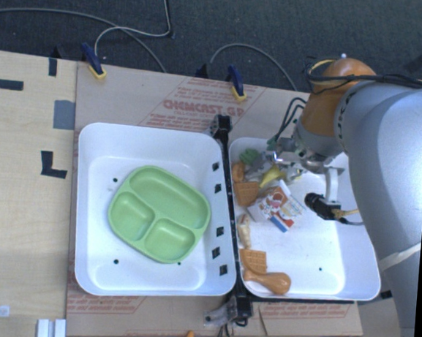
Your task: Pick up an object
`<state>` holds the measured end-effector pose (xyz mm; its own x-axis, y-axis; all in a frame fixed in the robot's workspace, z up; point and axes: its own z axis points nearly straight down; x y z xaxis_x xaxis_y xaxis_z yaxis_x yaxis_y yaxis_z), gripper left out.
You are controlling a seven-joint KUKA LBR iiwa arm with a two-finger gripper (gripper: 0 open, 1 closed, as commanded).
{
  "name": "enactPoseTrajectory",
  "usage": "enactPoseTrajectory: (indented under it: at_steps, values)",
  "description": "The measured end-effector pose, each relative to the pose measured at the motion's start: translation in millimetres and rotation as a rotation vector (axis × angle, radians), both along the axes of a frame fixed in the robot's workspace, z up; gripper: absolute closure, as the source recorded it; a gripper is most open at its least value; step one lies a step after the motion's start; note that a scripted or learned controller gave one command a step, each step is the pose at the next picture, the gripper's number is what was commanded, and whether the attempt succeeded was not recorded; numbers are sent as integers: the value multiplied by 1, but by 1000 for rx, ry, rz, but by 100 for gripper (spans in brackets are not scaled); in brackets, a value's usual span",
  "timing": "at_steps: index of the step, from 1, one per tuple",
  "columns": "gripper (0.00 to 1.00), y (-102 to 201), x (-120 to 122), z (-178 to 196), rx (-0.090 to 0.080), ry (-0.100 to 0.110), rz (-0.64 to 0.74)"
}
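arm [387, 165] cut off at right edge, its wrist hiding the gripper fingertips, small jumbled items [258, 172] beneath too cluttered to identify

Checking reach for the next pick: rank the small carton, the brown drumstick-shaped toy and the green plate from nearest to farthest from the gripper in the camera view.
1. small carton: right bin, just below the gripper.
2. brown drumstick-shaped toy: right bin, near its front edge.
3. green plate: left bin, across the divider.

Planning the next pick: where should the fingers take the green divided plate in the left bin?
Probably on the green divided plate's raised outer rim, coming straight down at its left edge. It lies flat, too broad to span, and the left bin has bare floor there for a finger.
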<state>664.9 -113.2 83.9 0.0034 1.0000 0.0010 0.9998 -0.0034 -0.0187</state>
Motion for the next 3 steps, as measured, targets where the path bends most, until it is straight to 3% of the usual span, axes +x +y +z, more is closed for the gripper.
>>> enactPoseTrajectory:
  at_steps: [1,2,3]
  values:
    - [0,2,-34,2,-3,-21,4]
    - [100,1,-34,12,-4,-21,5]
    - [100,59,-66,101,0,-19,6]
